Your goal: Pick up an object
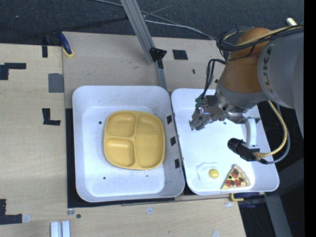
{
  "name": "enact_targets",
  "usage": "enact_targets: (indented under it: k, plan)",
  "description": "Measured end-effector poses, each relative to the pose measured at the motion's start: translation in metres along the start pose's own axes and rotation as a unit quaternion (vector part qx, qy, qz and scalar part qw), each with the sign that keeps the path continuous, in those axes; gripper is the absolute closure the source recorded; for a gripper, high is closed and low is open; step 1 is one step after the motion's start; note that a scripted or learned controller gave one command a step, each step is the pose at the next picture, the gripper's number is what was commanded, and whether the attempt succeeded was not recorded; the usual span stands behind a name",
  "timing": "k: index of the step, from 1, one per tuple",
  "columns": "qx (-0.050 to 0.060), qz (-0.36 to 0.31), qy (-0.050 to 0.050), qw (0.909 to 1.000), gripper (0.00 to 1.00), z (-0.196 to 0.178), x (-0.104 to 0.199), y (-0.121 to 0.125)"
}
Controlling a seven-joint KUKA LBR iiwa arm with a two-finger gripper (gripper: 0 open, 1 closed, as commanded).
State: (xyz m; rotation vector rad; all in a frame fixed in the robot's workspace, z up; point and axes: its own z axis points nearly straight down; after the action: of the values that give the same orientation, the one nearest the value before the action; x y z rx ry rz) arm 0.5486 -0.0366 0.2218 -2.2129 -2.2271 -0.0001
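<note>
While you cannot tell how the gripper (pixel 197 124) is set, expect an empty grab, since the fried egg (pixel 209 172) and pizza slice (pixel 235 177) lie well apart from it.

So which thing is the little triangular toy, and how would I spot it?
Start at the right white bin, under the grey arm. Look along its near edge to the right corner: the pizza slice lies there beside a fried egg. The egg is white with a yellow yolk; the slice is a tan wedge with red toppings.
</note>
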Motion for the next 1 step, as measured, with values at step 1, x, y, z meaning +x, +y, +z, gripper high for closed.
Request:
enact_targets:
  k: [1]
  plan:
    - [0.001,0.0,-0.001,1.0,1.0,0.0065,0.045,0.0037]
